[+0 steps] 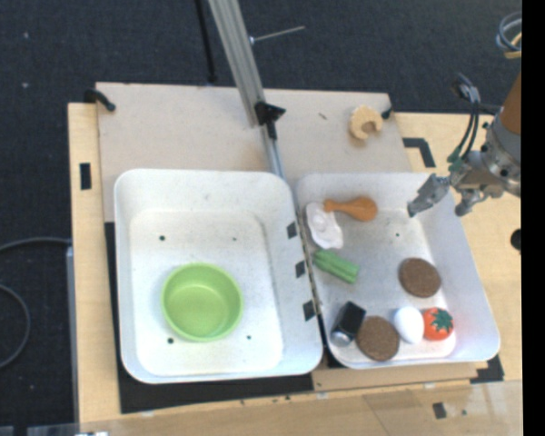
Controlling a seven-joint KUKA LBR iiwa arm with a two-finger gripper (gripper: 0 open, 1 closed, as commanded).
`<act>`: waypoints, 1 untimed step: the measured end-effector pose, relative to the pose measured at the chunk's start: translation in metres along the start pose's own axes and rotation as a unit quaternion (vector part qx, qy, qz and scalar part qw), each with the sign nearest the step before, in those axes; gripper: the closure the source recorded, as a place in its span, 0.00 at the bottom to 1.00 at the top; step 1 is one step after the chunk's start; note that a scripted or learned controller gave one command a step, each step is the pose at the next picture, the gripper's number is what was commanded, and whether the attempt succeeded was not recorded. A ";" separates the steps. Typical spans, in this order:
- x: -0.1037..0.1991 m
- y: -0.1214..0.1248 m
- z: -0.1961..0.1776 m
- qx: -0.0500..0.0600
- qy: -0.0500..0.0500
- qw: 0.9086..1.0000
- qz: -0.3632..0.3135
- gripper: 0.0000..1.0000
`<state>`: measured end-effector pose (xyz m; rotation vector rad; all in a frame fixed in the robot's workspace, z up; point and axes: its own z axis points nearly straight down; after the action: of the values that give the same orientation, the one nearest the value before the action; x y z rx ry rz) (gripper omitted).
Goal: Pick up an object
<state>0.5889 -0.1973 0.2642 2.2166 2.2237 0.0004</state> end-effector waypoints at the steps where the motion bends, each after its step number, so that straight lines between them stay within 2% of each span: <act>1: 0.000 0.000 0.000 0.000 0.000 1.000 0.000 0.00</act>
<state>0.5889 -0.1974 0.2642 2.2162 2.2238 -0.0001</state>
